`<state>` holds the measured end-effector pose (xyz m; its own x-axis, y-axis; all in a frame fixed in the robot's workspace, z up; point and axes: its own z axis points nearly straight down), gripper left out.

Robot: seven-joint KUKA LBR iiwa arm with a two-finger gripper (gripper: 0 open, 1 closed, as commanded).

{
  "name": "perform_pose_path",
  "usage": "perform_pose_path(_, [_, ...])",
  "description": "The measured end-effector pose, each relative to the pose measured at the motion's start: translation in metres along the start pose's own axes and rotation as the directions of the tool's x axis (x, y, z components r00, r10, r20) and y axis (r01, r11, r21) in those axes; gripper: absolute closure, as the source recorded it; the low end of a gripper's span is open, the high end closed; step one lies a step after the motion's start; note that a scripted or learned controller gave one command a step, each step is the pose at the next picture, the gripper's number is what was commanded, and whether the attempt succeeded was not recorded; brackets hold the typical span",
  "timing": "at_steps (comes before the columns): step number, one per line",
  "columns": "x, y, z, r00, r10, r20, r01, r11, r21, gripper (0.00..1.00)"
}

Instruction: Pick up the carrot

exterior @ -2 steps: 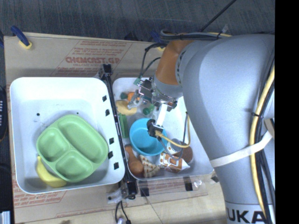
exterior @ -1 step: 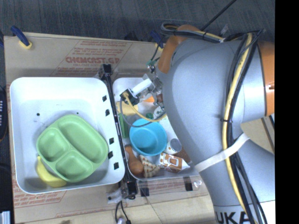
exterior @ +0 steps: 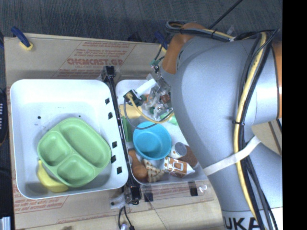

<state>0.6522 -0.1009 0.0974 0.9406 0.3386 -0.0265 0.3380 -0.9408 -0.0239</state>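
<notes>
My gripper (exterior: 156, 94) hung over the right bin's (exterior: 130, 86) cluttered far end; open or closed, couldn't tell. Likely carrot (exterior: 136, 166): orange-brown piece at the near corner, wedged beside the blue bowl (exterior: 151, 140) against the wall, well apart from me. Tight access, I judged.

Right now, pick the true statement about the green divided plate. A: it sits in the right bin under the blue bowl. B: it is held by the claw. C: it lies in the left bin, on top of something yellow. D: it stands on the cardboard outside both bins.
C: the green divided plate rests in the left bin, with a yellow thing poking out beneath its lower edge.
</notes>
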Motion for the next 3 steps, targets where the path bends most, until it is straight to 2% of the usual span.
perform_pose_path(1, [-0.064, 0.075, -0.087, 0.926, -0.377, -0.014, 0.377, 0.926, -0.025, 1.00])
perform_pose_path(2, [-0.066, 0.052, 0.007, 0.790, -0.613, -0.004, 0.613, 0.790, -0.024, 1.00])
perform_pose_path(3, [-0.065, 0.049, 0.007, 0.790, -0.613, -0.010, 0.613, 0.790, -0.019, 0.00])
